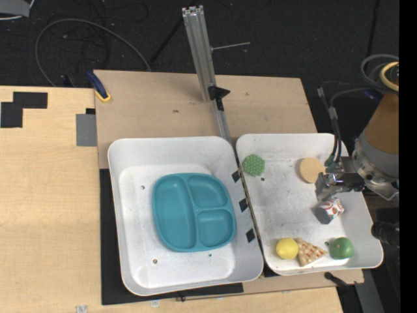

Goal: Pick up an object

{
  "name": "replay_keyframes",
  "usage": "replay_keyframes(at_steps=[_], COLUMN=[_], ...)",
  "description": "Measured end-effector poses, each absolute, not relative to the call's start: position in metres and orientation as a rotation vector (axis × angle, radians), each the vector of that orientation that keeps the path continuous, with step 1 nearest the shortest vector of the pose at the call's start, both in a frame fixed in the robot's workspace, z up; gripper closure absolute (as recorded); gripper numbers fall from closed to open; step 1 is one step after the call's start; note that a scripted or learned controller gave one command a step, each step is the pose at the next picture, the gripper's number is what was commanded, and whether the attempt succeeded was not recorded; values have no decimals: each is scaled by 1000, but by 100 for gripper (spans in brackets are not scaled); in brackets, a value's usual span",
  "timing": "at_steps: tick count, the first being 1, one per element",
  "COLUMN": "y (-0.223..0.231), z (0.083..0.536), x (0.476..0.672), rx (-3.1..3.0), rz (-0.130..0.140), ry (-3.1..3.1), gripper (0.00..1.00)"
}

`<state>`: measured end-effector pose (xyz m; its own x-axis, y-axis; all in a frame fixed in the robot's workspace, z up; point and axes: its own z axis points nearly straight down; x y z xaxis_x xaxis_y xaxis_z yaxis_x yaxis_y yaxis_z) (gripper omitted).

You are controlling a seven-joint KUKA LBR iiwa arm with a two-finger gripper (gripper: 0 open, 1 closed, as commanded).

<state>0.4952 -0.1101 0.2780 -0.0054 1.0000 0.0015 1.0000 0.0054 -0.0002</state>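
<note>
Black floor, tan bench, two white bins. Your gripper (329, 186) over right bin (287, 194); finger state: cannot tell. Small can (329, 210) below: light, stiff, slick; grab sides.

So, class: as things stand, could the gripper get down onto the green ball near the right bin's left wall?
Probably yes. The green ball sits alone on bare bin floor, nothing over it. The gripper hangs across the same bin, with open floor between. The wall beside the ball could crowd one finger.
</note>
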Motion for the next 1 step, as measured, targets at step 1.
replay_keyframes(at_steps=[1], y=[-50], z=[275], x=[508], rx=[-2213], rz=[1], ry=[-2226], gripper=[100])
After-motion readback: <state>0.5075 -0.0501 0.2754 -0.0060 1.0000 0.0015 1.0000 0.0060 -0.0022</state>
